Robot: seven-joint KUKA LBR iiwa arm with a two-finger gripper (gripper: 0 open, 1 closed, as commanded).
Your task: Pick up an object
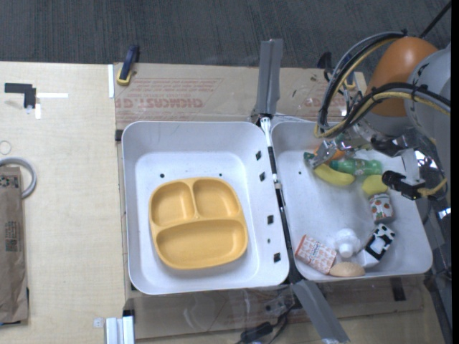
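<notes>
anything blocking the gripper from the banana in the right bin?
Nothing visible. The gripper is right at the banana, at its upper-left end. The green object lies against the banana's far side, not between them.

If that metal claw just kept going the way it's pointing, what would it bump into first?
Most likely the yellow banana, lying just below the gripper in the right bin, with a green object beside it. Depth is hard to judge from above.
</notes>
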